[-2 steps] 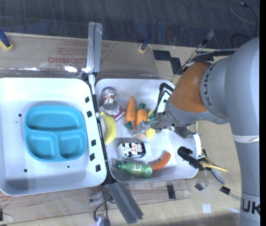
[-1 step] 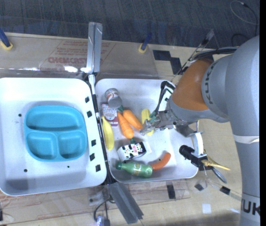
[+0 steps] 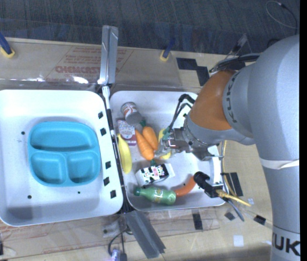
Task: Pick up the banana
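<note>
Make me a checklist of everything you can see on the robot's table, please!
Surface: bench bearing two white bins; a blue tray lies in the left bin.
Job's things: banana lies along the right bin's left wall.
Clutter: two carrots, can, green bottle, cow-print box, an orange item.
Gripper: gripper beside the carrots; banana not between its fingers.
Cables: black cable looping by the wrist.
Surroundings: dark floor; blue clamps on the bench's far edge.

White letters "KU" (image 3: 286, 247) stand on the grey arm (image 3: 276, 118) at the lower right. Red mirrored print on the cardboard (image 3: 83, 64) behind the bins is unreadable.
</note>
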`<state>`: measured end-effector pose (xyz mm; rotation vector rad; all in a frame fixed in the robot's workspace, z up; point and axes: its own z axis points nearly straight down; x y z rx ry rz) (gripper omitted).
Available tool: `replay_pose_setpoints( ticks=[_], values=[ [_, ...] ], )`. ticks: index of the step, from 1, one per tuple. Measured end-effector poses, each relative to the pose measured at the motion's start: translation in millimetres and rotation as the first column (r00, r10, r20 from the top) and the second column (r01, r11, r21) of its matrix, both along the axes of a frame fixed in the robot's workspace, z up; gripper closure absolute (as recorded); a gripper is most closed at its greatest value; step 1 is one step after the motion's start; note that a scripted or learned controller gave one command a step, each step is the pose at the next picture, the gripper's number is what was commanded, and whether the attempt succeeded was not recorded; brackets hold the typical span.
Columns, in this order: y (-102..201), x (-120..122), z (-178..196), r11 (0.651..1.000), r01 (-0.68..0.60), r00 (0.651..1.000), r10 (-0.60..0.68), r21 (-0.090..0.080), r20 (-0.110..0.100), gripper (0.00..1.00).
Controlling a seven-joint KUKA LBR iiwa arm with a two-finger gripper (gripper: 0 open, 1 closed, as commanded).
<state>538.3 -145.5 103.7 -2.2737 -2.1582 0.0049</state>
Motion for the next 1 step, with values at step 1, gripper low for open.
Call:
replay_pose_setpoints(
  ticks=[1],
  values=[
    [-43.0, 47.2, 116.4, 0.985, 0.171, 0.985, -0.171, -0.003, 0.005, 1.0]
  ],
)
